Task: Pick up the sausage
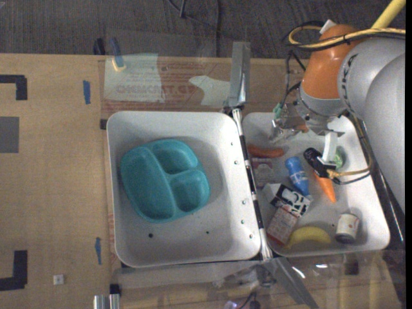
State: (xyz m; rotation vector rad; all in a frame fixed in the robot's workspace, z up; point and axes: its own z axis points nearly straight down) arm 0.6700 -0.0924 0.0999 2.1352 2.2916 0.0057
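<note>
The sausage is a slim orange-red piece lying flat near the left wall of the right bin, towards its far end. My gripper hangs just beyond and slightly right of it, under the orange wrist band. Nothing shows in its grasp, and a small gap separates it from the sausage.
In the right bin also lie a blue bottle, a carrot, a banana, a small white can, a printed box and a green item. The left bin holds a teal divided plate.
</note>
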